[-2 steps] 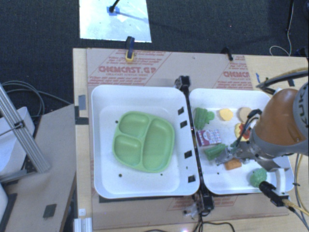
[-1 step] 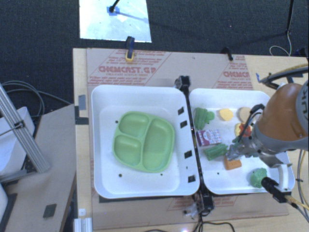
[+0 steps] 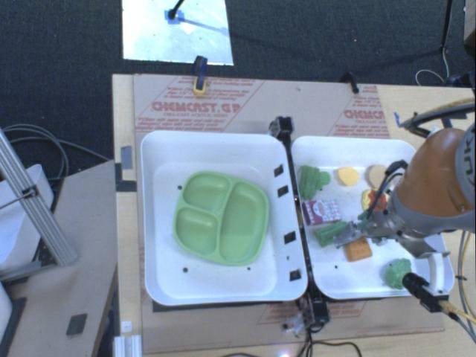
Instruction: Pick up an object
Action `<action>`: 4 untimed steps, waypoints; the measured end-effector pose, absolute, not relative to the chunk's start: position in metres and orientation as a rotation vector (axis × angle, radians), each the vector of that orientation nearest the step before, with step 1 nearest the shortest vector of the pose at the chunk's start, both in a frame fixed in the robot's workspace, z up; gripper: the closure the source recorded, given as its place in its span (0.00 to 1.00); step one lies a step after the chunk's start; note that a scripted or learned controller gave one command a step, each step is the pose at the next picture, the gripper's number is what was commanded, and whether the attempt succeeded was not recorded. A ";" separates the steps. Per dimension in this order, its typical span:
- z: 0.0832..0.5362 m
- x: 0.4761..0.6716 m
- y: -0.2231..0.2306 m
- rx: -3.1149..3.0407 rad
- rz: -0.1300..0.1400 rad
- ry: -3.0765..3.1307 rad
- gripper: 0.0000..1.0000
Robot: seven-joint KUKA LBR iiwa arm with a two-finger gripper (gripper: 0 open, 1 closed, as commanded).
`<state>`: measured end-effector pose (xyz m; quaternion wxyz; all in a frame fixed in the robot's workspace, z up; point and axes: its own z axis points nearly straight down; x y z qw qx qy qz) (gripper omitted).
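Green pickle-shaped toy [image 3: 328, 233], a dark, elongated plastic piece, lies in the right white bin [image 3: 357, 146], its long axis running roughly left to right with a slight tilt. It sits just left of the end effector [image 3: 355, 233], whose dark tip points toward the toy's right end and appears to touch or nearly touch it. Whether anything is gripped there I cannot tell. An orange block [image 3: 358, 251] sits just below the tip, and a maroon-and-white packet [image 3: 321, 211] lies just above the toy. Since the toy lies directly left of the tip, a short leftward reach probably suffices.

Green tray [image 3: 222, 216] in white bin [image 3: 160, 199]; yellow, orange, green toys.
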<state>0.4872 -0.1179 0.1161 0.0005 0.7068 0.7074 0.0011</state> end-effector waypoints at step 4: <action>0.190 0.577 -0.040 2.202 0.015 2.228 1.00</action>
